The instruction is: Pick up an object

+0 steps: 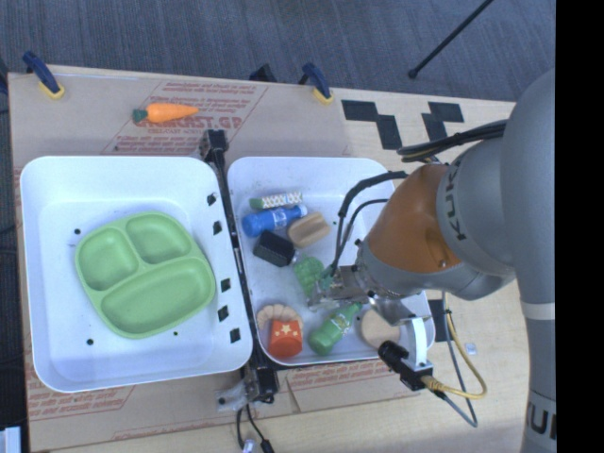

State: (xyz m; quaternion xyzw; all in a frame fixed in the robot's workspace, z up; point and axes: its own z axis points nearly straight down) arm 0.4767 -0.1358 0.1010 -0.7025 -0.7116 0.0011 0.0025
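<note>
Gripper [337,295] low in the right bin [247,253], can't tell finger state. Green bottle [332,330] looks light, rigid, slick; grab across its body

Right bin [283,170] is crowded: blue bottle [272,221], black block [275,248], tan piece [310,229], green items [310,274] and red cube [285,337] sit close together — little room btwn them. Arm [444,229] covers the bin's right half. Left bin [47,253] holds just a green divided plate [146,274] — open margin all round. Bench [94,102] strip above is open apart from a toy carrot [164,113] and clamps.
</note>
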